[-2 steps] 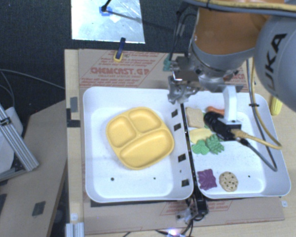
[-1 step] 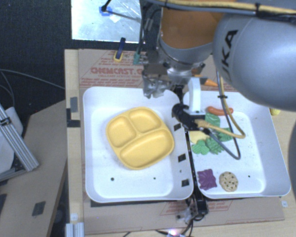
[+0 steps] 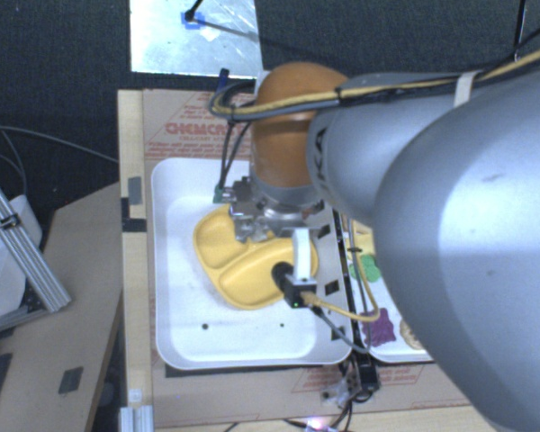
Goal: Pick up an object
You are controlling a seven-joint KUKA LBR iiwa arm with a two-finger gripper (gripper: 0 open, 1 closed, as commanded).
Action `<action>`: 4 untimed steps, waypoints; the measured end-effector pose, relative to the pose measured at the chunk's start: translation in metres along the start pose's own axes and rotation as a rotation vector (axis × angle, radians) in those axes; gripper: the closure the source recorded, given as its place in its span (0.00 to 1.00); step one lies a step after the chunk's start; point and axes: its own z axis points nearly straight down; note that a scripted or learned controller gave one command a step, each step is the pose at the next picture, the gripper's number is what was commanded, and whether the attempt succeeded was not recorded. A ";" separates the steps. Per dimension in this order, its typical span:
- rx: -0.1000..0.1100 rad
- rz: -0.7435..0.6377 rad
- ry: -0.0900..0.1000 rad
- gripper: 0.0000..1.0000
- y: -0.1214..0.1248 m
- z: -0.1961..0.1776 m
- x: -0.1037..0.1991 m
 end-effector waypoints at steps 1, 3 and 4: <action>-0.025 -0.007 0.008 1.00 0.092 -0.031 0.046; -0.028 0.007 0.002 1.00 0.090 -0.178 -0.055; -0.007 0.006 0.002 1.00 0.049 -0.119 -0.117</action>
